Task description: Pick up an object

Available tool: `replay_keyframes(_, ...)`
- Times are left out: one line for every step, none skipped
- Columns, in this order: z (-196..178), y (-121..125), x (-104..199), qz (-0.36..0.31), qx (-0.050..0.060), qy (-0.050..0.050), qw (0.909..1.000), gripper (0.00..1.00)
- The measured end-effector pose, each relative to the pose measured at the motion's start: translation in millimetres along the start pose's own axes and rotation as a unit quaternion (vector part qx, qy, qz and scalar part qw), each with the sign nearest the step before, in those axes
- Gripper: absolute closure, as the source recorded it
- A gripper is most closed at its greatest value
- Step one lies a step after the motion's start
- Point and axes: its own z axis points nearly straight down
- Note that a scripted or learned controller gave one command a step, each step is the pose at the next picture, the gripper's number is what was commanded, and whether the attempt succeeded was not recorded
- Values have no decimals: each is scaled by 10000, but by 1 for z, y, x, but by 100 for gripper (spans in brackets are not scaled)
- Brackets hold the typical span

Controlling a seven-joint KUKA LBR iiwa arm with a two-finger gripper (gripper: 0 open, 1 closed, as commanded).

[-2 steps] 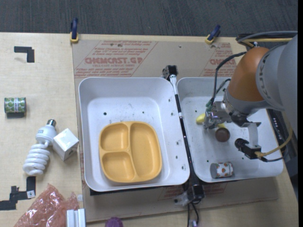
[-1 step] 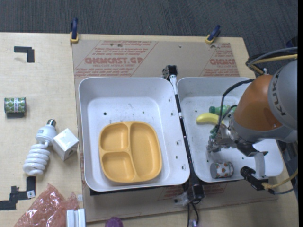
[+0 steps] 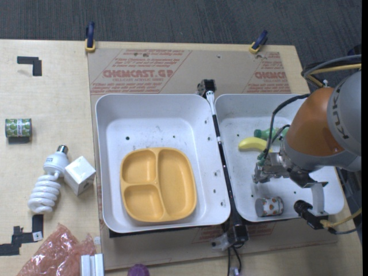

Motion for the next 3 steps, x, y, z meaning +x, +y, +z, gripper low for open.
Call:
replay_keyframes(-33,66,-2,-28,7,0,10000,100)
replay_keyframes(-33,66,-2,-27,8,0,10000,0)
replay_keyframes(10,51,-4,-11,14,4,10000,0)
